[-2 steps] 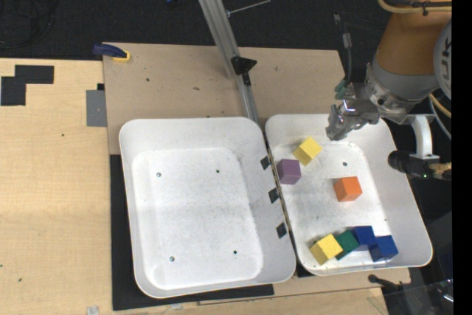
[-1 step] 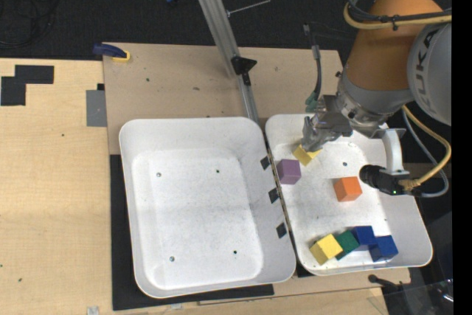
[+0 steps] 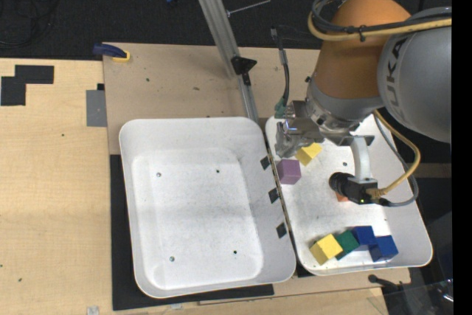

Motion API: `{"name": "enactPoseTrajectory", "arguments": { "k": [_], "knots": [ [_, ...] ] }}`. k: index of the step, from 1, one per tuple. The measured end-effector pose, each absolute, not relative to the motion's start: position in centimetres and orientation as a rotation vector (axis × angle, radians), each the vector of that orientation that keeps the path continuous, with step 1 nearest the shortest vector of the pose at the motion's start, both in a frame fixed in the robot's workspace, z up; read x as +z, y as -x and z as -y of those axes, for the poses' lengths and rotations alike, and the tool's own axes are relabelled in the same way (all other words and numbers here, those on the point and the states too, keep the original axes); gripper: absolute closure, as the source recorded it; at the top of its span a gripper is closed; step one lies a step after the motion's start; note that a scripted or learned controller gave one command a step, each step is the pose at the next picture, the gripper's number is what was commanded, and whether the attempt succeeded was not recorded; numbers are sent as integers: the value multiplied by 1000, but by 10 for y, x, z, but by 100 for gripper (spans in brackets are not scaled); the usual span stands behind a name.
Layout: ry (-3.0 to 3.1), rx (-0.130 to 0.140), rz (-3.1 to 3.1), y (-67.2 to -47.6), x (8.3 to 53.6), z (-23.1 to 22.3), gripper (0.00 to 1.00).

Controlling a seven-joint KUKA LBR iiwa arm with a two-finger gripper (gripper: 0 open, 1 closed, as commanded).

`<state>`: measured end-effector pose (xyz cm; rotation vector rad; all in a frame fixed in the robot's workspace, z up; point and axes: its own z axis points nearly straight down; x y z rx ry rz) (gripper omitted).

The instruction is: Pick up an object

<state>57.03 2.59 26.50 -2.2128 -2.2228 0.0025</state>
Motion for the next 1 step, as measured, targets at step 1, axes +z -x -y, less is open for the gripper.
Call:
{"name": "enactPoseTrajectory", "arguments": {
  "k": [1],
  "knots": [
    [2213,6,2222,-562,242,-73,100]
  ]
}}
